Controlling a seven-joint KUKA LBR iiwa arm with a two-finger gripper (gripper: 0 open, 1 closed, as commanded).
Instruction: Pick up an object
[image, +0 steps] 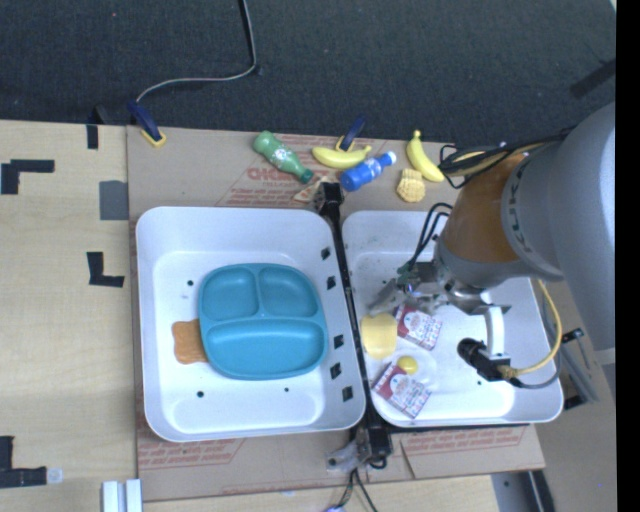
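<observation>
My gripper (397, 290) reaches down into the right bin (530, 395), its metal fingers hanging just above and left of a red-and-white packet (420, 327). Directly below the fingers lies a pale yellow round object (379, 336). Near the bin's front sits a second red-and-white packet (403, 390) with a small yellow piece (406, 365) on its upper edge. The fingertips are blurred against the bin floor, and nothing shows clearly between them.
The left bin (160, 250) holds a blue divided plate (263, 320) with an orange piece (187, 342) beside it. Behind the bins lie a green bottle (282, 156), two bananas (341, 155), a blue bottle (366, 171) and a yellow corn piece (409, 184).
</observation>
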